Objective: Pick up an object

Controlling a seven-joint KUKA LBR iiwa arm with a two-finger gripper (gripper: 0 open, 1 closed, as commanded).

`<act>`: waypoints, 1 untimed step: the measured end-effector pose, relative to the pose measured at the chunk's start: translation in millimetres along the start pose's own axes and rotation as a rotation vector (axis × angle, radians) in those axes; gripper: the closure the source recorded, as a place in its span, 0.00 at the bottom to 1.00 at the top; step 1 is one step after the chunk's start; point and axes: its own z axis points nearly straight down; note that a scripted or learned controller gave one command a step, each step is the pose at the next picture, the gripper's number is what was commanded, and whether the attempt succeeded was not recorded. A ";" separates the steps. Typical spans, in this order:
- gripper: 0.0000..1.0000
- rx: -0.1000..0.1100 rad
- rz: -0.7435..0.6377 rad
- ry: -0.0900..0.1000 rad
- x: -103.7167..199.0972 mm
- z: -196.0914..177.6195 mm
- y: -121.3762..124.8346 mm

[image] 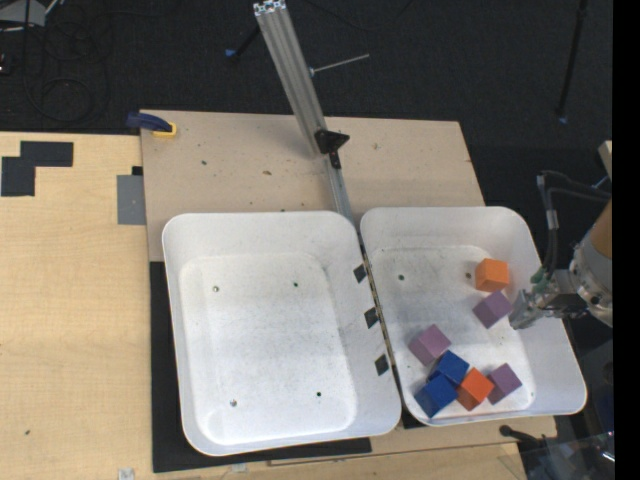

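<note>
**Gripper at the right wall of the block bin**

Gripper [524, 313] sits low over the right-hand bin [450, 223], at that bin's right wall, with the arm [600, 268] leading off toward the right edge of the view. How it is set cannot be told from this angle, and no block can be seen in it.

Just to the left of the gripper, close enough that contact cannot be ruled in or out, lies a purple block [492, 309]. Up and to the left of the gripper, just beyond that purple block, is an orange block [491, 274].

Below and to the left of the gripper a cluster of blocks sits in the bin's near part: a second purple block [430, 344] at the top of the cluster, two blue blocks [451, 367] [435, 395] beneath it, another orange block [474, 388] pressed against the blue ones, and a third purple block [505, 381] touching that orange one on its right side. This last purple block is almost straight below the gripper.

Far to the left of the gripper is the other white bin [200, 233]. Both bins rest on a tan board [400, 158], and a slanted metal rail [295, 78] rises beyond them.
</note>
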 end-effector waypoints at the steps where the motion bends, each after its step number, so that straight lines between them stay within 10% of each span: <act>1: 1.00 0.006 -0.002 0.002 0.0 1.2 0.0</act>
